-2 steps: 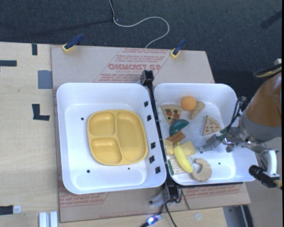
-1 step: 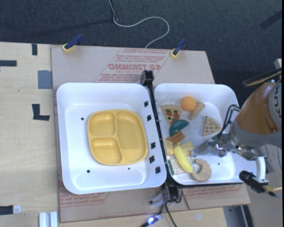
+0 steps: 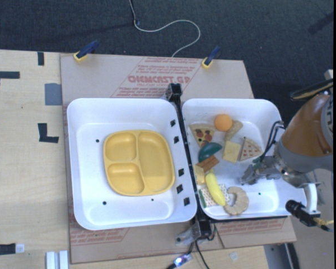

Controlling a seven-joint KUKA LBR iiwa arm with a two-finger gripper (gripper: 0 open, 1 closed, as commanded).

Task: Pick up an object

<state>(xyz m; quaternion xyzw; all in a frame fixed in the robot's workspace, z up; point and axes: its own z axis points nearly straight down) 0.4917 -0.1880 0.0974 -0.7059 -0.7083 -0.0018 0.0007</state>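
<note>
The right bin (image 3: pixel 269 112) holds several toy foods: an orange ball (image 3: pixel 223 121), a pizza slice (image 3: pixel 202 134), a teal piece (image 3: pixel 209 149), a pale cheese block (image 3: pixel 232 151), a triangular sandwich wedge (image 3: pixel 249 149), a brown bar (image 3: pixel 208 163), a banana (image 3: pixel 215 188) and a beige bagel (image 3: pixel 236 200). My gripper (image 3: pixel 253 174) reaches in from the right, low over the bin floor just below the sandwich wedge. Nothing shows between its fingers. The orange-banded wrist (image 3: pixel 307 132) sits over the bin's right rim.
The left bin (image 3: pixel 81 150) holds a yellow divided plate (image 3: pixel 139 162). Both bins rest on a cardboard sheet (image 3: pixel 151 77) held by two clamps. A black divider bracket (image 3: pixel 178 144) runs between the bins. A white cable (image 3: pixel 173 29) trails at the back.
</note>
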